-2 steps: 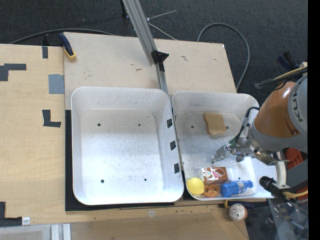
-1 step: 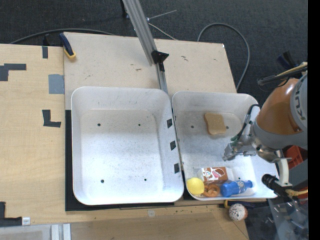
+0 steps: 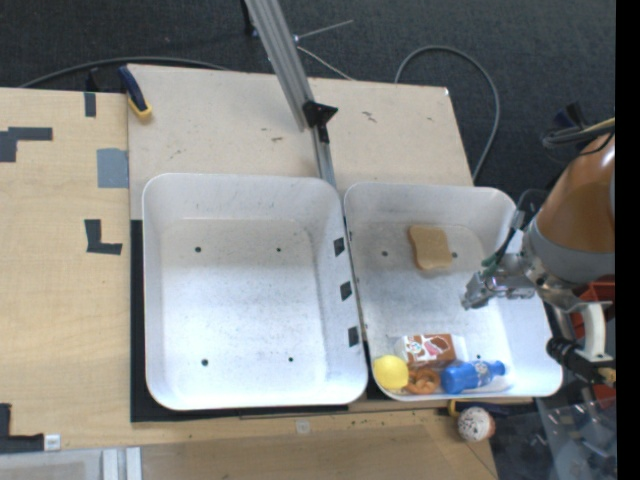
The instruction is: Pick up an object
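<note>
While its grip can't be told, the hand (image 3: 478, 296) hovers right of the tan sponge (image 3: 431, 248).

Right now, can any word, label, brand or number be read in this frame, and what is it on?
No text can be read.
Red and white packet in the right bin: printed, but too small and blurred to read.
Blue bottle: no label can be made out.

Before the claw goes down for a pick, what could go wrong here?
1. The yellow ball, snack packet and blue bottle crowd one corner by the right bin's wall; the claw might strike it.
2. The ball may roll away.
3. The tan sponge lies flat and could slip.
</note>
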Robot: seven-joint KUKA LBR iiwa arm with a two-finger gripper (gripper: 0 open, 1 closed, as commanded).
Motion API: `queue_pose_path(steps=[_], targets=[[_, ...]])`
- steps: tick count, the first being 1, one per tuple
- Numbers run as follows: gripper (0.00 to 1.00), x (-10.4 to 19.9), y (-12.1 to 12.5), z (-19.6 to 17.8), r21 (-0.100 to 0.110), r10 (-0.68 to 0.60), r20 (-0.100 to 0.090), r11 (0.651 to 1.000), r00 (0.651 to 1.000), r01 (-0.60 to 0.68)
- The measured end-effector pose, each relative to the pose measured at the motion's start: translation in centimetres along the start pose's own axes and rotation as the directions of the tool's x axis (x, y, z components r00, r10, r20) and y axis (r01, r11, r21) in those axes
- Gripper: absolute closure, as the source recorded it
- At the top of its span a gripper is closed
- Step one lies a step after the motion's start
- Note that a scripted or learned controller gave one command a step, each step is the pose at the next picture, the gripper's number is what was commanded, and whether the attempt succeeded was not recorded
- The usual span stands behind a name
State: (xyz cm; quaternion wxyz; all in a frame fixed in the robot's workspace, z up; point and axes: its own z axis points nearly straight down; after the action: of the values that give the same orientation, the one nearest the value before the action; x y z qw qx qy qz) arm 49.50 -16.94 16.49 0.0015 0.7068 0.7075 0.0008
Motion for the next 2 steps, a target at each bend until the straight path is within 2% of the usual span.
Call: queue_pose_path(steps=[2], targets=[[1.00,-0.3,0.7,-12.5,-0.002,-0.001,0.001,1.000,1.000,0.001]])
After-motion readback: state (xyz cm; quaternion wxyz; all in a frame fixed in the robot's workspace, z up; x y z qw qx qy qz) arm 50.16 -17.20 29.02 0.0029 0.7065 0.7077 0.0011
